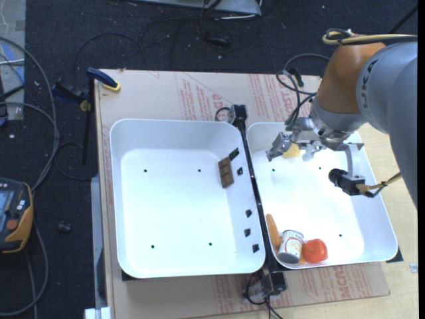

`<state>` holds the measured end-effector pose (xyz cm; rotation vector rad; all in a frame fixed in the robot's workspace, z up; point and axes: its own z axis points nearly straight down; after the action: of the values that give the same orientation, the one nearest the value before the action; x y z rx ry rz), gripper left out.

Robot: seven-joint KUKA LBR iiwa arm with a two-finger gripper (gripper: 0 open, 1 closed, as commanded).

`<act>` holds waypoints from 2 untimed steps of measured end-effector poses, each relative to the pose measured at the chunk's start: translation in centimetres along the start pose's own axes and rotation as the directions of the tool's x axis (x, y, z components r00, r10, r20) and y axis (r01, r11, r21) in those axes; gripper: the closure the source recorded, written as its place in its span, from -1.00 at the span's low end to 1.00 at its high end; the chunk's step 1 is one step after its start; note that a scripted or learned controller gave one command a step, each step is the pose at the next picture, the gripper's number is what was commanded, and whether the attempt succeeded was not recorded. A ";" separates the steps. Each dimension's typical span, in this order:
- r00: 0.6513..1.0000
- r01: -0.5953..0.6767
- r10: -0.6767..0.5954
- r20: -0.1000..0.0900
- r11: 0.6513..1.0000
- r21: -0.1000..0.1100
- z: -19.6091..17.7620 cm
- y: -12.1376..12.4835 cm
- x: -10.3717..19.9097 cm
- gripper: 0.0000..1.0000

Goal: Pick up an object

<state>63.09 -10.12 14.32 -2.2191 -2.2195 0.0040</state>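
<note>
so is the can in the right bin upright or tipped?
Tipped. The can lies on its side in the right bin's near corner, one end facing the camera, beside the tomato.

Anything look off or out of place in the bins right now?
Mostly tidy. A small can lies tipped on its side in the right bin's near corner, beside a tomato and carrot. A chocolate bar leans against the left bin's right wall.

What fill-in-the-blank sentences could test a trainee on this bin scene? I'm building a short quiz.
1. The brown chocolate bar lies in the ____ bin as the camera sees it.
2. The small can lies beside a ____ tomato.
3. A ____ object sits between the fingers of the gripper.
4. The carrot lies along the right bin's ____ wall.

Missing words: left; red; yellow; left
</note>
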 end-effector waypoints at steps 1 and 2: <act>1.000 0.000 0.000 0.000 1.000 0.001 5.3 -0.1 0.0 -1.00; 1.000 0.000 0.000 0.000 1.000 -0.005 4.0 0.1 0.0 1.00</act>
<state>63.12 -10.10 10.36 -2.2217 -2.2220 -0.0011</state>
